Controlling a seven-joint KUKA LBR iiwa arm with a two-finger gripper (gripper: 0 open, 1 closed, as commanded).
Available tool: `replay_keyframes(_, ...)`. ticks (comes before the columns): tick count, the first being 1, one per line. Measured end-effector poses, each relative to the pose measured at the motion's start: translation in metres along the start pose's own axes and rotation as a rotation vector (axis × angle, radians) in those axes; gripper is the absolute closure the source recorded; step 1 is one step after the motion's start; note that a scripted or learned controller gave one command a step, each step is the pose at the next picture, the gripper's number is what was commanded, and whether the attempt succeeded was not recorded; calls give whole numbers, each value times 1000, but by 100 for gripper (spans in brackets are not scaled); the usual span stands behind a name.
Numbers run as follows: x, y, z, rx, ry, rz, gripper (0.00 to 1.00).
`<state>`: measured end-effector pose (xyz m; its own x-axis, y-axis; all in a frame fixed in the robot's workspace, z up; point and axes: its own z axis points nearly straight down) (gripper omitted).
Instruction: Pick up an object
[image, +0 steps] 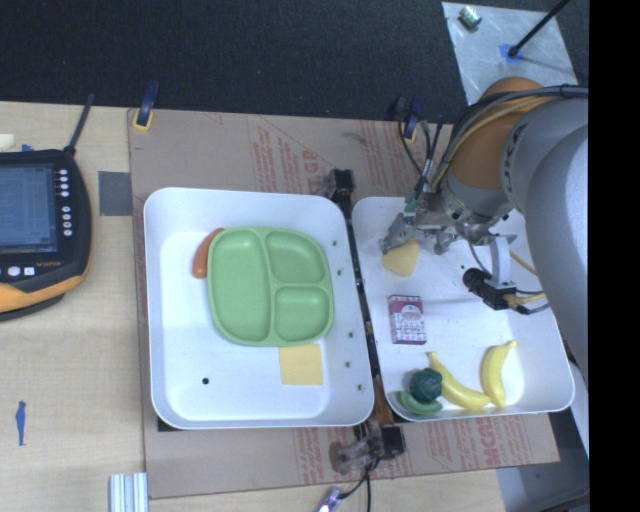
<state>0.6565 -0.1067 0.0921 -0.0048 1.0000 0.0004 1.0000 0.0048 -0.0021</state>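
Watching from my station: left bin (160, 300) holds green divided plate (270, 285), orange piece (201, 254) tucked at plate's left edge, yellow square (301, 365) just below plate. Right bin (540, 400) holds pale yellow chunk (401, 259), small red packet (407, 320), green lump (425, 388), two bananas (462, 390). Gripper (425, 232) sits just above chunk; grip state I cannot tell.

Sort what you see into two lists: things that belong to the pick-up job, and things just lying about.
Job:
gripper
pale yellow chunk beside it
small red packet
two bananas
dark green vegetable

Lying about:
green divided plate
yellow square
orange piece
teach pendant
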Motion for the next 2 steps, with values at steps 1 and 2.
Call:
replay_keyframes(1,13,0,-10,-1,-1,1,0)
replay_keyframes(2,12,0,0,2,1,0,0)
